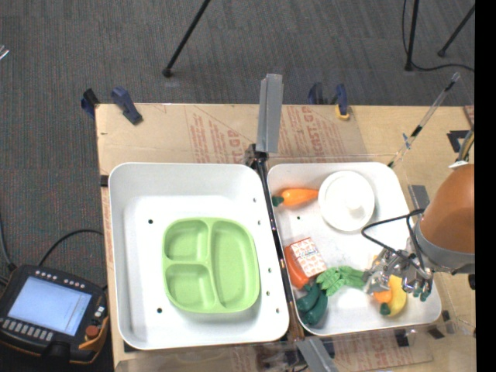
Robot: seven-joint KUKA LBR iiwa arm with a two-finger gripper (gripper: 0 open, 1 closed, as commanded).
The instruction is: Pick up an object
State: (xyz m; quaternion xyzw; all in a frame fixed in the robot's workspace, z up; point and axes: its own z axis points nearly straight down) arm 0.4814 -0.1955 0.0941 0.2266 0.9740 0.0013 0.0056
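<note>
My gripper (401, 279) hangs low over the front right corner of the right bin (415, 208), under the arm's orange band. Right below it lie a yellow banana (396, 301) and a small orange piece (381, 295), both partly covered by the gripper. Left of these sit a light green leafy toy (339, 279), a dark green vegetable (313, 306) and an orange and white box (303, 259). A carrot (298, 197) and a white round bowl (347, 200) rest at the back of the same bin.
The left bin (132, 208) holds a light green divided plate (211, 264). A grey upright post (270, 118) stands behind the seam between the bins. A teach pendant (53, 310) lies on the floor at the lower left. Tripod legs stand behind the bench.
</note>
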